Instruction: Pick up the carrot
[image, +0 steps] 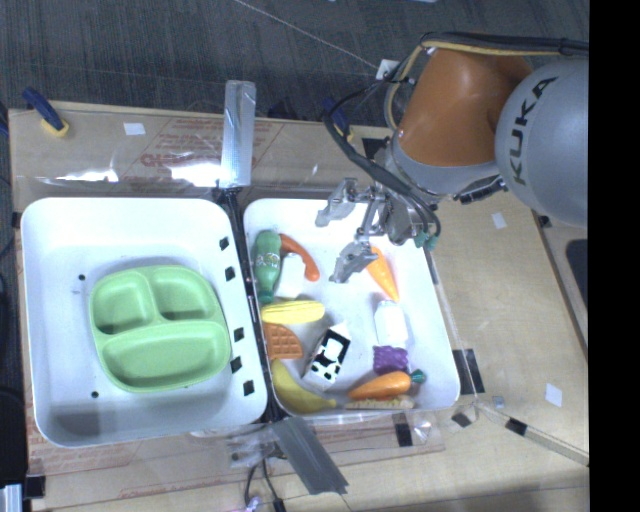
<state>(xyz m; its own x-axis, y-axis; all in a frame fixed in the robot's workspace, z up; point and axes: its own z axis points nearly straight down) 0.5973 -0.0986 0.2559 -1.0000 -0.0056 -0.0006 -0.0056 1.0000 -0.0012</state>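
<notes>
Two carrot-like things lie in the right bin (440, 330). One is an orange cone-shaped carrot (383, 276) near the bin's right wall, pointing toward the front. The other is an orange carrot with a green top (383, 385) at the front right. My gripper (345, 236) hangs over the back of the right bin, open, its fingers spread apart with only bare bin floor between them. Its nearer fingertip (350, 264) sits just left of the cone-shaped carrot, close to it or touching; I cannot tell which.
The right bin also holds a green bottle (267, 262), an orange pepper (301, 256), corn (292, 312), a waffle (283, 342), a banana (298, 394), a black-and-white cube (328, 357), a white bottle (390, 322) and a purple item (391, 358). A green divided plate (157, 327) lies in the left bin (50, 240).
</notes>
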